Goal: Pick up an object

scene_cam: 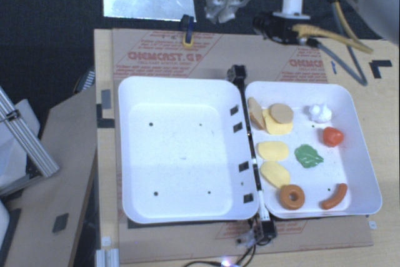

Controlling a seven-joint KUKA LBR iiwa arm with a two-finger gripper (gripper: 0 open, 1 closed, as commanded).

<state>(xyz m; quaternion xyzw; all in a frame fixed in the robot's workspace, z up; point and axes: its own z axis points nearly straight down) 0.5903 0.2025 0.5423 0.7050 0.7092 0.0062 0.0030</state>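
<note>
Toys (280, 120) lay in the right bin (359, 134), lower right of frame, well below the hand (220, 6) at top centre; its grip state could not be told

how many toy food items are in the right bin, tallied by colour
yellow flat pieces: 3
tan or brown pieces: 3
red or orange-red: 2
green leafy piece: 1
white lumpy piece: 1
total: 10
</note>
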